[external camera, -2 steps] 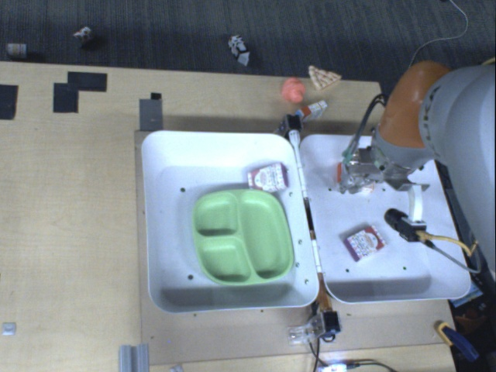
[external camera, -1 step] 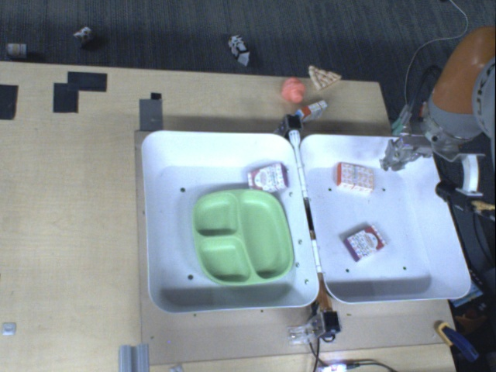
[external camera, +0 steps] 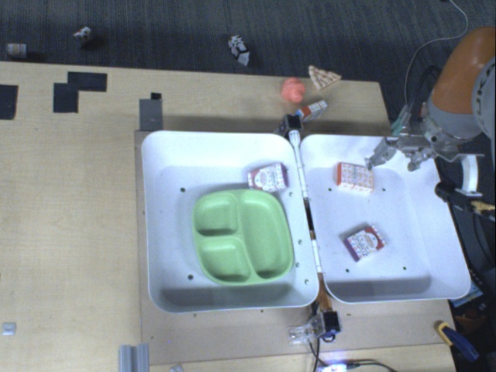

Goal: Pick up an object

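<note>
No writing is reading clearly on either small red-and-white printed packet; one [external camera: 355, 177] is lying flat near the right white bin's [external camera: 418, 281] far edge, the other [external camera: 364, 242] is sitting mid-bin, tilted; the two-finger gripper [external camera: 397, 155] is hovering just beside the first, fingers spread, gripping nothing.

Arm [external camera: 469, 76] cut by right edge

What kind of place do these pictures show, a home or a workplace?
Most likely a robotics lab, not a home: a grey and orange arm with its pincer reaches over two white bins on a wooden bench, and small objects lie on the carpet.
</note>
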`<state>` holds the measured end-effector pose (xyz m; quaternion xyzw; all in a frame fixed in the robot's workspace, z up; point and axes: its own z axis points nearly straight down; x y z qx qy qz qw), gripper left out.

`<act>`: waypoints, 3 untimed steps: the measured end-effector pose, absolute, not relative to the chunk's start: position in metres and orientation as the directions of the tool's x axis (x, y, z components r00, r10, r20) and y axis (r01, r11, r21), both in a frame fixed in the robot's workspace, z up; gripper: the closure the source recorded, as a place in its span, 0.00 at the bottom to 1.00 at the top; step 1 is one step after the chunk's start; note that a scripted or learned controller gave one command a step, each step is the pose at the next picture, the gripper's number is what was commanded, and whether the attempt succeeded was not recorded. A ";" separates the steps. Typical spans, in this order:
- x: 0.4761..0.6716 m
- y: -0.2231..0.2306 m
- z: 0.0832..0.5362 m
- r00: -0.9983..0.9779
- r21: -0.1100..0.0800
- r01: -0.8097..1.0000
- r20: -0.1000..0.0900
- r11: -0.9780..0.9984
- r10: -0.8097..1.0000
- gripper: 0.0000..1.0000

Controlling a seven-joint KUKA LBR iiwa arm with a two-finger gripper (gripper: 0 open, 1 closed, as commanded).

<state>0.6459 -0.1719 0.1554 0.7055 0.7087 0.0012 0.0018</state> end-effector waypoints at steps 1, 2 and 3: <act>0.588 -0.161 0.086 -0.003 0.005 1.000 -0.001 0.003 1.000 0.00; 0.516 -0.128 0.087 -0.002 0.007 1.000 -0.001 0.002 1.000 0.00; 0.518 -0.128 0.098 -0.003 0.013 1.000 -0.003 0.003 1.000 1.00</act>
